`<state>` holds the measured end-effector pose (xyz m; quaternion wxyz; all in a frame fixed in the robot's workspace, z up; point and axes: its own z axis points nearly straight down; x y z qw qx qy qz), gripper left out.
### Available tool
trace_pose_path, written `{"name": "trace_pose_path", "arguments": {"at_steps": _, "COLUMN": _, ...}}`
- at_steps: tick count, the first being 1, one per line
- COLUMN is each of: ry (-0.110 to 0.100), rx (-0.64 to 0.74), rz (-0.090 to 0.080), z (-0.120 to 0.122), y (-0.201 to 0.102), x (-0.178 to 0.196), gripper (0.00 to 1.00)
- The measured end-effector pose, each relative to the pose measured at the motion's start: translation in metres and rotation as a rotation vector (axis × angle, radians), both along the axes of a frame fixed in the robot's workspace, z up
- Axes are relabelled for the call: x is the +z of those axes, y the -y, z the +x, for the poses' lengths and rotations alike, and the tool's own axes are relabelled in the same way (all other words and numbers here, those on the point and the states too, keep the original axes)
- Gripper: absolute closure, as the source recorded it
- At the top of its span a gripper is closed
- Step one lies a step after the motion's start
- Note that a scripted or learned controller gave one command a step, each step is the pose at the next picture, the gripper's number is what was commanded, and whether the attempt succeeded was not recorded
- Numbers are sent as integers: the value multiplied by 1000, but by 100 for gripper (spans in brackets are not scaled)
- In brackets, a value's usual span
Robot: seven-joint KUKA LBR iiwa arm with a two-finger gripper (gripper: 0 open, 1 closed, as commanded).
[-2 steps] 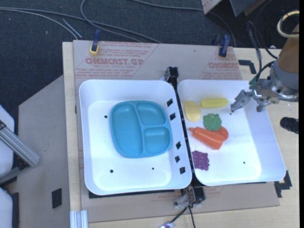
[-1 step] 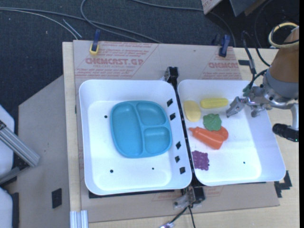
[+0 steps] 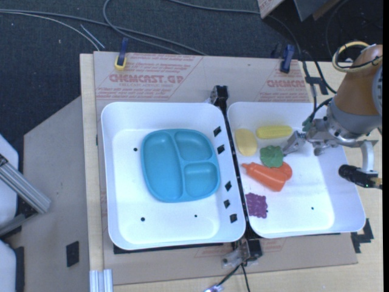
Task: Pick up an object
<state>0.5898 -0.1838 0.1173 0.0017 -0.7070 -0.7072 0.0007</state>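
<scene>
Just beside fingers (image 3: 293, 142): green toy (image 3: 271, 156).

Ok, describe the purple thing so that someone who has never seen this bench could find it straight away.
Look in the right-hand white bin, the one without the blue tray. Near its front left corner lies a small purple bunch of grapes, apart from the others. It is in front of the orange carrot, and is the only purple, knobbly item there.
</scene>
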Motion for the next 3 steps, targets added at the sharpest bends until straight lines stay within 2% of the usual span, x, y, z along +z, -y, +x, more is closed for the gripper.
{"name": "trace_pose_path", "arguments": {"at_steps": 1, "ry": 5, "rx": 0, "rz": -1, "z": 1, "y": 0, "x": 14, "gripper": 100}}
{"name": "trace_pose_path", "arguments": {"at_steps": 2, "ry": 7, "rx": 0, "rz": -2, "z": 0, "y": 0, "x": 57, "gripper": 100}}
{"name": "trace_pose_path", "arguments": {"at_steps": 3, "ry": 10, "rx": 1, "rz": -4, "z": 10, "y": 5, "x": 113, "gripper": 100}}
